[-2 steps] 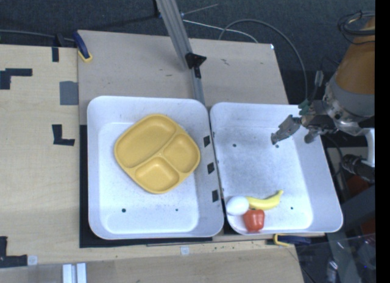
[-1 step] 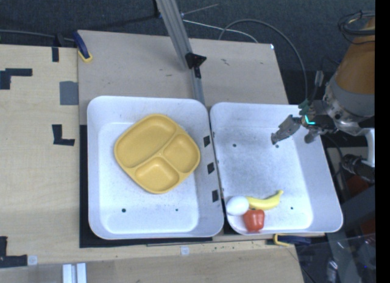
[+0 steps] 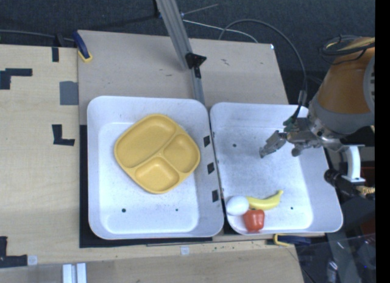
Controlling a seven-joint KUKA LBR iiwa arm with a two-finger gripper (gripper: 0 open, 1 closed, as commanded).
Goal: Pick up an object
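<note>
Yellow plastic banana (image 3: 266, 201) lies at the right white bin's (image 3: 317, 172) near edge, beside a white egg (image 3: 237, 204) and red pepper (image 3: 255, 220). I see my gripper (image 3: 272, 145) spread, grasping nothing, hovering farther back.

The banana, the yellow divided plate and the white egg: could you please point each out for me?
banana (image 3: 267, 201): camera view, middle of its curved body.
yellow divided plate (image 3: 157, 153): camera view, ridge where its compartments meet.
white egg (image 3: 237, 205): camera view, centre of its top.

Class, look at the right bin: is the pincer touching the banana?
Apart. The camera view shows the pincer over the middle of the right bin, with bare white floor between it and the banana near the front edge.
</note>
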